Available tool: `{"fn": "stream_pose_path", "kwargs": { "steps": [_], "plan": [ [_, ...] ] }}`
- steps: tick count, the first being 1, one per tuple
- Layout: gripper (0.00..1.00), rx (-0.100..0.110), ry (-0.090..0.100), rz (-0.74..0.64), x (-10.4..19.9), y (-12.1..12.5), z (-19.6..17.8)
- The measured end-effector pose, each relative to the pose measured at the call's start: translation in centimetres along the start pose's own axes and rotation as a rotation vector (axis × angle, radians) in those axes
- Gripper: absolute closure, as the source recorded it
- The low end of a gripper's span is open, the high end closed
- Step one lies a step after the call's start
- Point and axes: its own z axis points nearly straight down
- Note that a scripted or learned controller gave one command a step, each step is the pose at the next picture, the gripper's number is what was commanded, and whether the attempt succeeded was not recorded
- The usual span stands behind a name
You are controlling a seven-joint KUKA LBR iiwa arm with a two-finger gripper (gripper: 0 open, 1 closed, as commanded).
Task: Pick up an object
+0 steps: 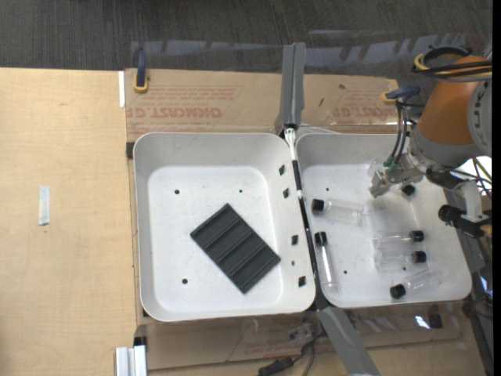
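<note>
Nearest the camera, in right bin (438, 292): capped clear vial (411, 286) near front edge, another vial (322, 258) lying along left wall, two more (401, 255) (398, 238) stacked mid-right. Left bin (149, 233): single dark ribbed block (235, 247), lying flat, turned diagonal, about centre. Further back in right bin: vial (338, 207) with black cap, lying sideways. Gripper (385, 180) just behind and right of it, low over bin floor, nothing visibly between the fingers; opening width not discernible. Arm (454, 112) entering from right, orange band above wrist.

Cardboard sheet (188, 104) reads "CHEMCAST GP", printed upside down.
</note>
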Motion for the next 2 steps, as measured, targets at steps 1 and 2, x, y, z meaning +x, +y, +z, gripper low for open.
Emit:
{"fn": "stream_pose_path", "kwargs": {
  "steps": [1, 2],
  "plan": [
    [0.0, 0.0, 0.0, -0.001, 0.02, 0.01, 0.0],
    [1.0, 0.004, 0.001, 0.002, -0.11, -0.08, -0.58]
  ]
}}
